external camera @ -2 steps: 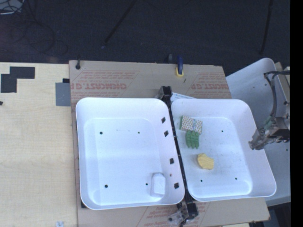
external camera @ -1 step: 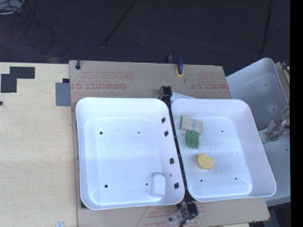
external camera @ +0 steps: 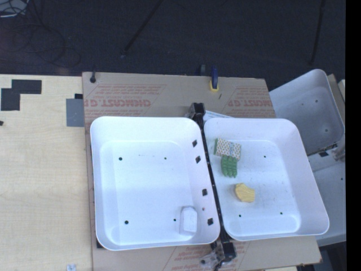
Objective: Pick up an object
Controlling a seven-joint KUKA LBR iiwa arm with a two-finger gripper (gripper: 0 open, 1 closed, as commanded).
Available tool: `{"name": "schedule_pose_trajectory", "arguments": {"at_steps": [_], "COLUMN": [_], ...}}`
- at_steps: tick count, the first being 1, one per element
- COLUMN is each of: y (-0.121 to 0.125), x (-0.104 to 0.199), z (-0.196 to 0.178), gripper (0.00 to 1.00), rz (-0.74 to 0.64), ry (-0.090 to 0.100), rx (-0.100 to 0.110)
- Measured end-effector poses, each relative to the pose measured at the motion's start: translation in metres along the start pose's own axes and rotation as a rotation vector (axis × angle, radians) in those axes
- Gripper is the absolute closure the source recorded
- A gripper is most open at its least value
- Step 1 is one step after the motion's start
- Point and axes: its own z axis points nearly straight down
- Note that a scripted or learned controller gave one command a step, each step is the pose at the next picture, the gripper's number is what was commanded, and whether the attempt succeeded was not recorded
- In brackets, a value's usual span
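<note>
Nearest us, a white block (external camera: 188, 219) sits low in the left bin (external camera: 107, 151) — while the right bin (external camera: 293, 151) holds a yellow piece (external camera: 245, 193), a green brick (external camera: 229, 166) and a checkered block (external camera: 228, 148), touching.

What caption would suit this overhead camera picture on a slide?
Two white bins side by side: left bin holds a white block; right bin holds a patterned block, green piece, yellow piece.

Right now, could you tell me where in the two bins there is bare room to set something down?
The left bin is bare except for a white block near its lower right corner. In the right bin, the half toward the right wall is free. It is crowded by the divider: a patterned block, a green piece, a yellow piece.
</note>
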Motion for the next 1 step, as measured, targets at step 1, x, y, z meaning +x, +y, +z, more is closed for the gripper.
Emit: {"name": "schedule_pose_trajectory", "arguments": {"at_steps": [1], "y": [-0.0001], "x": [0.0004], "z": [-0.042], "gripper": [1.0], "rz": [-0.002], "ry": [0.001], "rx": [-0.001]}}
